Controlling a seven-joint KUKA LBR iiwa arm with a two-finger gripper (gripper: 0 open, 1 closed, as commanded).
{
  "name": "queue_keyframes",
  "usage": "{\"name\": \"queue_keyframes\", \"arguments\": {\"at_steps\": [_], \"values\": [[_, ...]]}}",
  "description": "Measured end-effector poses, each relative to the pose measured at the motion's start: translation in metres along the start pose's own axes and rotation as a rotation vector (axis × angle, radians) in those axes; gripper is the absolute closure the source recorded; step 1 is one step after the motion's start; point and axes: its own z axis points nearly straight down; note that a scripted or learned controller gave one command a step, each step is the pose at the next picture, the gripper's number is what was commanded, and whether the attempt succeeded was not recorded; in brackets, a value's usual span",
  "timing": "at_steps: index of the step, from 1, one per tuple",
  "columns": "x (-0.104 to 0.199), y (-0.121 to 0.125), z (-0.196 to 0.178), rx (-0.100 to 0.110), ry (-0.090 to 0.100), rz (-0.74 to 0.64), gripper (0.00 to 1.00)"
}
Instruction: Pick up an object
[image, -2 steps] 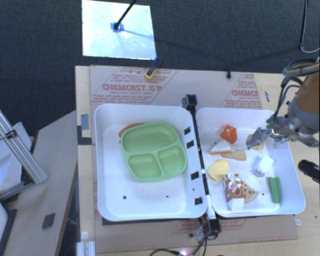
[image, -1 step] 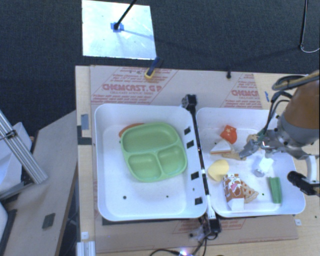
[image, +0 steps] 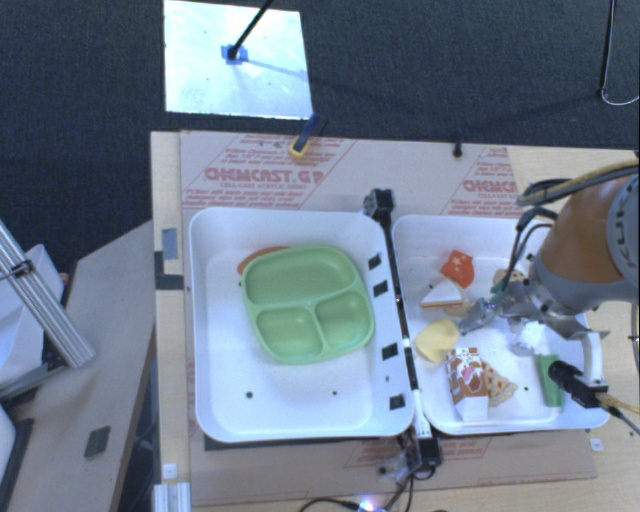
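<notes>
Bench: wooden top (image: 130, 300) on dark carpet, with printed cardboard under two white bins side by side; that is my whole working field.
Arm: I see my grey arm (image: 590, 240), orange band above the wrist, reaching in from the right and hanging low over the right bin.
Left bin: this bin (image: 215, 400) holds a green tray (image: 305, 303) with three compartments, resting over something orange (image: 258, 259) that peeks out at its far-left edge.
Right bin: this bin (image: 420, 240) holds the small candidates, all loose on its floor.
Pizza box: printed carton (image: 470, 380) near the front wall.
Yellow piece: rounded lump (image: 435, 340) just beside the divider.
Wedge: pale slice (image: 442, 294), with a red block (image: 458, 267) just behind it.
Green piece: small bar (image: 549, 379) at the front right, next to a black part of the arm.
Gripper: the gripper (image: 485, 312) sits low in the middle of the right bin, between wedge and yellow piece; I cannot tell how the pincer stands, it is too small and blurred.
Progress: I judge nothing lifted yet. Approach looks done; the grasp and the lift are left.
</notes>
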Motion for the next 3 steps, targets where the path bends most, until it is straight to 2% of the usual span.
{"name": "queue_keyframes", "arguments": {"at_steps": [1, 2, 3], "values": [[0.001, 0.001, 0.018, -0.002, 0.000, 0.000, 0.00], [0.000, 0.001, 0.007, -0.003, -0.001, 0.000, 1.00], [-0.010, 0.000, -0.047, -0.004, -0.002, 0.002, 1.00]]}}
